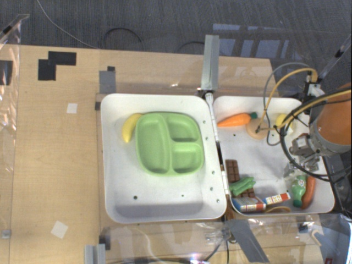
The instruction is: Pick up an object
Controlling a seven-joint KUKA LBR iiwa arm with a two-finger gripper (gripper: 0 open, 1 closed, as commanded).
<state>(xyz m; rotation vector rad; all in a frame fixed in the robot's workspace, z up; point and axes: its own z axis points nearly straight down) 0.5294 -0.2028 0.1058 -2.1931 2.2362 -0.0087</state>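
Camera view: left bin [118,202] holds green tray [168,143], banana [129,127].

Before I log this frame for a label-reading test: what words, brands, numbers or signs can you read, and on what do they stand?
None can be read.
Tube with red and white print, right bin: print too small and blurred.
Green bottle, right bin: label blurred.
Black patches on the bench: plain shapes, no lettering.
Green tray, banana, carrot: no text visible.
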